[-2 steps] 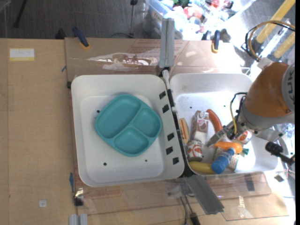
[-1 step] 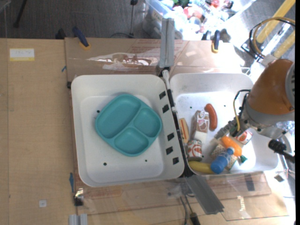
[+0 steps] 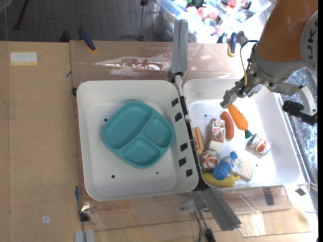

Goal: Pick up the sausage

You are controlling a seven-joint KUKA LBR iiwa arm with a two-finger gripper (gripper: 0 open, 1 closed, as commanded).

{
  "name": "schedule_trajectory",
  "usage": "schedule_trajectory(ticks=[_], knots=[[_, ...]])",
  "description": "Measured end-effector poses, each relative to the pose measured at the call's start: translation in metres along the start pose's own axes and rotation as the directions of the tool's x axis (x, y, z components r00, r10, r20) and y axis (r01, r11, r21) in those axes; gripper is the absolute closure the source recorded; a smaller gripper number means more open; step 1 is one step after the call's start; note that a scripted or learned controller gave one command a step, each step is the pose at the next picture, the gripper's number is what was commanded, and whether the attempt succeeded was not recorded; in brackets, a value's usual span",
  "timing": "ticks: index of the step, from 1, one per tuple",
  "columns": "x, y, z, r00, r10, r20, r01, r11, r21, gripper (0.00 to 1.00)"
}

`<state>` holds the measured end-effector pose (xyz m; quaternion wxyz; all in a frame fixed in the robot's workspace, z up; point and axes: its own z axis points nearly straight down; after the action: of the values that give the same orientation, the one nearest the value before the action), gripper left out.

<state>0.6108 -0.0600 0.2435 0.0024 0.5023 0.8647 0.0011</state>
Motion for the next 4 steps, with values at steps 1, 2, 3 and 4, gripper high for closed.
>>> schedule_trajectory(ticks=[1,2,3,4], knots=[[0.144,0.021,0.058,0.995,-0.099,-0.004,0.099,0.995,0.003,1.00],[0.260,0.018,0.016,0.994,0.110,-0.003,-0.110,0.994,0.003,1.00],[0.292,0.042,-0.024,0.983,-0.184,-0.002,0.184,0.983,-0.001,1.00],[0.203,0.048,-0.058,0.983,-0.185,-0.001,0.185,0.983,-0.001,1.00]])
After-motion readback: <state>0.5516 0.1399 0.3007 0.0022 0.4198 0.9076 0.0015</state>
